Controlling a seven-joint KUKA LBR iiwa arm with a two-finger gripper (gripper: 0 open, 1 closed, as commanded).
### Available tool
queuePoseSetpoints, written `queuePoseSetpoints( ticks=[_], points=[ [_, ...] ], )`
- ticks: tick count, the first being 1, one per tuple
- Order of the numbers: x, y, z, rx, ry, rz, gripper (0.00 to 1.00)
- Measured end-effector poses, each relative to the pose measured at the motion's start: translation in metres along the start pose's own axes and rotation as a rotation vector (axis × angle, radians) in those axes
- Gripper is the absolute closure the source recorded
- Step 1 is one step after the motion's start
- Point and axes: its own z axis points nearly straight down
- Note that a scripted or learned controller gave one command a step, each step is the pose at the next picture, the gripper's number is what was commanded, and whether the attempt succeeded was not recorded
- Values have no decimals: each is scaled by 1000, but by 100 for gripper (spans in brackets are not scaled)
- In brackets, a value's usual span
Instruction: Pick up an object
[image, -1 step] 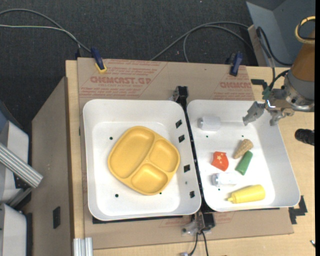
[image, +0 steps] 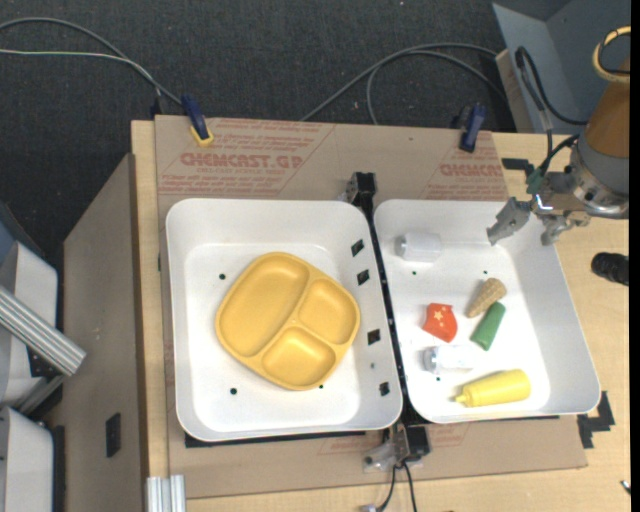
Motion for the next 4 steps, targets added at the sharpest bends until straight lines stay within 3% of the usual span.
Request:
queuePoseSetpoints(
  ticks=[2,3,4],
  points=[
    [-2,3,114,6,2,1,0],
    [-1,2,139,4,1,0,0],
    [-1,4,126,-2,1,0,100]
  ],
)
